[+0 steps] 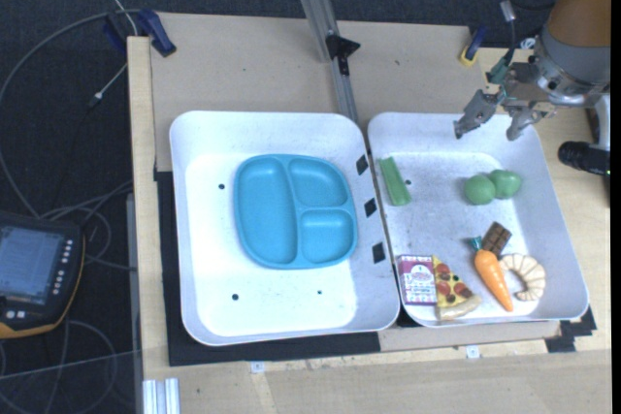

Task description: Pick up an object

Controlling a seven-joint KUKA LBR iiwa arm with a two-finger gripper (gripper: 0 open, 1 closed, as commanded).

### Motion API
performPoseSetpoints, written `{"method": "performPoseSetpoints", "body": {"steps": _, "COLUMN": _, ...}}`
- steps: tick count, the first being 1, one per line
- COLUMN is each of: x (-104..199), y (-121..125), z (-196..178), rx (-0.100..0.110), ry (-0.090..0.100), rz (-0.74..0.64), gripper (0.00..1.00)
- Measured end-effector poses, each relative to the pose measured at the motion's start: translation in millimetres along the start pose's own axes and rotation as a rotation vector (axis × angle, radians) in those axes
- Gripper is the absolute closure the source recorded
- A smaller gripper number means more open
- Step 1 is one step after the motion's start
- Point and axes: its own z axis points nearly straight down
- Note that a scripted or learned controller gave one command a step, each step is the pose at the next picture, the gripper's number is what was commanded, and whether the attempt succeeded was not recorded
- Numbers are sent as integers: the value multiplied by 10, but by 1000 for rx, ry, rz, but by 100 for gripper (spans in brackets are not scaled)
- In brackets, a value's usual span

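Observation:
My gripper (495,119) hovers over the far edge of the right bin (558,208), its two fingers spread open with nothing between them. Below it, a green pear-like object (490,186) lies in the bin's middle right. A green stick (393,180) rests along the bin's left wall. At the near end lie an orange carrot (493,279), a small brown chocolate piece (497,238), a shrimp-like ring (529,274), a pizza slice (452,290) and a small pink carton (417,278).
The left bin (199,238) holds a blue divided plate (294,210). A metal pole (315,5) rises at the back between the bins. Cables and a pendant (34,271) lie off the bench to the left.

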Motion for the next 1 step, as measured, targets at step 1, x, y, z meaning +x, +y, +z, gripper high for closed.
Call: {"method": "performPoseSetpoints", "body": {"steps": 1, "x": 0, "y": 3, "z": -3, "rx": -1, "ry": 0, "rz": 0, "gripper": 0}}
